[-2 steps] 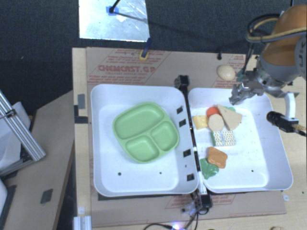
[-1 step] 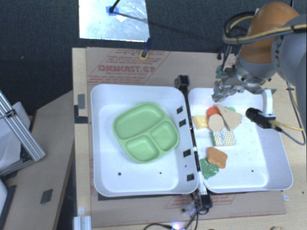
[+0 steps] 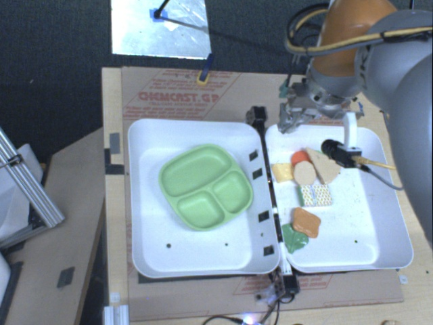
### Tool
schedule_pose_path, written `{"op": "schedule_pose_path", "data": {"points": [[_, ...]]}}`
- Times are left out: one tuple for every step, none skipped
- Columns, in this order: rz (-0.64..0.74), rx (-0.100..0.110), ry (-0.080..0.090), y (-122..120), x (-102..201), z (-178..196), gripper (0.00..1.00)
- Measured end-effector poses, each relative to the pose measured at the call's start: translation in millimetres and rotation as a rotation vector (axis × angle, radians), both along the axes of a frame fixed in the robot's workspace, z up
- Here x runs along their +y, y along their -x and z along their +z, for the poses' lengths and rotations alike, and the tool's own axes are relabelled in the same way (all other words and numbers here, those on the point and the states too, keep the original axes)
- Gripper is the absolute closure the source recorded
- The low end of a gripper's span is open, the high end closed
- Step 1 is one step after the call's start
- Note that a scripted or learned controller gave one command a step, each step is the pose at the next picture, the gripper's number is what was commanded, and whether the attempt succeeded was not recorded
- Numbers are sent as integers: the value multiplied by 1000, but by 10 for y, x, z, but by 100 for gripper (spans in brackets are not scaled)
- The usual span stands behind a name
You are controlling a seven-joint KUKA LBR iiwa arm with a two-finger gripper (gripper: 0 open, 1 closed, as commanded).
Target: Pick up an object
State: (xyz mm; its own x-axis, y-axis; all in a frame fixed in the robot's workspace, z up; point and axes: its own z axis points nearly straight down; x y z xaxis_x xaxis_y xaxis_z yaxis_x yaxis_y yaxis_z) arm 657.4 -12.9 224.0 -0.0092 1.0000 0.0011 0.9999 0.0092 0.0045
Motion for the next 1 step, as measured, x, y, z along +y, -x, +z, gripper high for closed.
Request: {"op": "schedule_pose_path", "data": {"points": [[-5,3,2,79,-8,-90,100]]}}
